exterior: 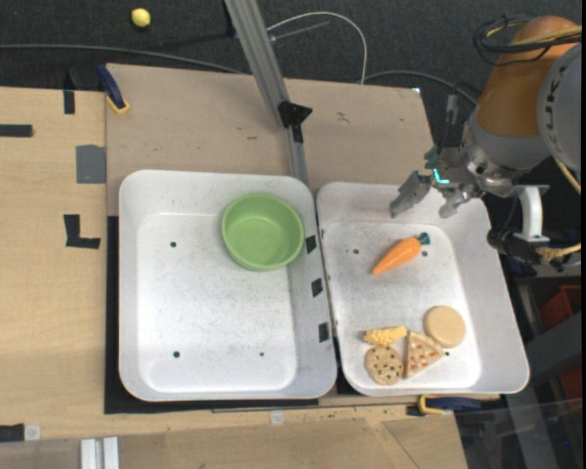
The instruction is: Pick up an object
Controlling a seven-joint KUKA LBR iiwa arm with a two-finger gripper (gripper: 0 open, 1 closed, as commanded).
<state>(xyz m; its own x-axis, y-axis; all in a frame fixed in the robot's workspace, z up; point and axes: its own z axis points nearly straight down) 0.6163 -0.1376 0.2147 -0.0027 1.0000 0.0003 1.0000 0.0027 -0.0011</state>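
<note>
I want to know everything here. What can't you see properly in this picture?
- Arm: the camera view's right edge cuts it off.
- Food pile beside the round biscuit: pieces overlap; too small to name each surely.
- Yellow thing on the dark floor: too small to name.
- Green bowl: its underside is hidden by the bowl itself.
- Gripper above the carrot: how high it hangs is unclear from this slant.

Green bowl (pixel 263 231) in speckled white bin (pixel 156 291); orange carrot (pixel 397 254), tan cookie (pixel 444 325).
</note>
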